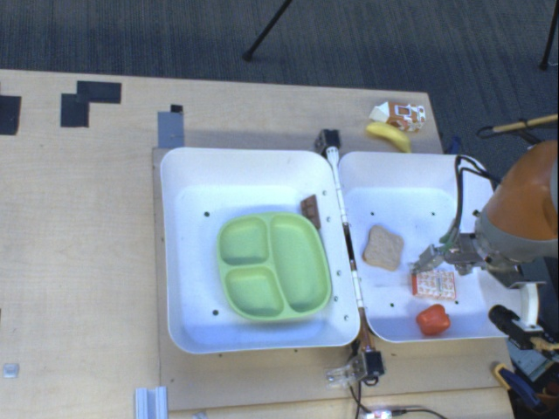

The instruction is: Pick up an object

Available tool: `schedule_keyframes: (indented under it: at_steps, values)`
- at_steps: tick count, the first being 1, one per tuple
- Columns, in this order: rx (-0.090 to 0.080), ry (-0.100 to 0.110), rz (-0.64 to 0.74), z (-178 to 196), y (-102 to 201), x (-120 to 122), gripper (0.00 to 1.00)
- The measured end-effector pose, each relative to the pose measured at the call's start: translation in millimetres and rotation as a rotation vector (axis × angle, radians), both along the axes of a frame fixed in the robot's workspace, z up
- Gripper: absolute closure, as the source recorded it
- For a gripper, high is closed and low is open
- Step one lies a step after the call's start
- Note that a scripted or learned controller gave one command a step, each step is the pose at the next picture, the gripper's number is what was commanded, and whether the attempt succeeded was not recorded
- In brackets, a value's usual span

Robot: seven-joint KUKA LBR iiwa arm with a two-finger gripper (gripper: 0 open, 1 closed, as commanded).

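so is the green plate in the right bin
No, the green plate sits in the left bin; the right bin holds the bread slice.

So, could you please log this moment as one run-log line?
arm: over right bin | pincer: at red-and-white packet | slice of bread, red object: untouched | left bin: green tray

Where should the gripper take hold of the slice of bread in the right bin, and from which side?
The slice of bread lies flat on the right bin floor, apart from the other items. Probably best: descend from above and pinch across its narrower width, fingers on opposite crust edges.
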State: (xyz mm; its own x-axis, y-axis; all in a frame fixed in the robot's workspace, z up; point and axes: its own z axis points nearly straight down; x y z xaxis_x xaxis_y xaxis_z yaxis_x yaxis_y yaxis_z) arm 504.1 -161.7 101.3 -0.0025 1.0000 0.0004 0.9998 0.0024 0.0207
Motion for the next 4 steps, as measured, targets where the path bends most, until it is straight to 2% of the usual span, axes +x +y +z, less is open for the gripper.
schedule_keyframes:
  at_steps: [1, 2, 3, 4]
  values:
    - [0.000, -0.004, 0.001, 11.0, 0.3, 1.8, 1.00]
    - [0.000, -0.004, 0.001, 10.9, 0.3, 1.8, 0.00]
    - [-0.002, 0.013, 0.001, -14.6, 63.3, -15.0, 0.00]
    - [-0.002, 0.007, 0.003, -3.3, 63.5, -12.7, 1.00]
